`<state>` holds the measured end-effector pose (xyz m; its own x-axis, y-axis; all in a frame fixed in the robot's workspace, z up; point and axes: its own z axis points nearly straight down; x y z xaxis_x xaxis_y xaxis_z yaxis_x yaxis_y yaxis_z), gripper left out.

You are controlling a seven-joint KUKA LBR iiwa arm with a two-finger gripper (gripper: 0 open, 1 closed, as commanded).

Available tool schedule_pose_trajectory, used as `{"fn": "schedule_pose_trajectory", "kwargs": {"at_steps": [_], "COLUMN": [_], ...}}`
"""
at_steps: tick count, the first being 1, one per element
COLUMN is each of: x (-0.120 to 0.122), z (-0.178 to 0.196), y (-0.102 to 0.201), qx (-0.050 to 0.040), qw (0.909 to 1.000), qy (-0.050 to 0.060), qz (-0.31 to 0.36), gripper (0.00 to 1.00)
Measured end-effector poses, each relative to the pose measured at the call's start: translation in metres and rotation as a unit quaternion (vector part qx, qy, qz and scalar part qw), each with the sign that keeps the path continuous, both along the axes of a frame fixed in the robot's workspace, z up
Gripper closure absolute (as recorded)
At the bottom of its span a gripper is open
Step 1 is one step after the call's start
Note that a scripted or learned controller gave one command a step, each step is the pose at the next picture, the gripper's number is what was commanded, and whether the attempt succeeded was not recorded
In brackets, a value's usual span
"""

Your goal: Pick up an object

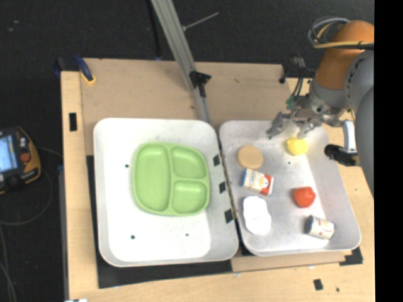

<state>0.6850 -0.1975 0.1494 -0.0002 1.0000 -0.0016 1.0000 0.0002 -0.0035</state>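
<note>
In the right bin (343, 187) lie a yellow lemon-like ball (297, 146), a tan round disc (250, 156), a red and white carton (257, 182), a white lump (257, 215), a red ball (304, 197) and a small white can (320, 227). My gripper (291, 128) hangs over the bin's far edge, its two fingers spread apart, just above and behind the yellow ball. Nothing sits between the fingers.
The left bin (110, 231) holds a green divided plate (170, 178). A slanted metal pole (178, 43) runs down to the gap between the bins. A handheld device (16, 156) rests off the bench at the left.
</note>
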Motion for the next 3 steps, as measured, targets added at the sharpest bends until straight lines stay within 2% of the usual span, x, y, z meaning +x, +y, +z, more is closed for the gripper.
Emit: {"fn": "schedule_pose_trajectory", "kwargs": {"at_steps": [1,2,3], "x": [-0.001,0.001,0.003], "z": [-0.051,-0.035,0.01], "y": [-0.001,-0.003,-0.001], "qx": [-0.0004,-0.0028,-0.0004], "qw": [1.0,1.0,1.0], "qy": [0.0,-0.004,-0.005], "qz": [0.001,0.003,0.002], "gripper": [0.0,1.0,1.0]}}
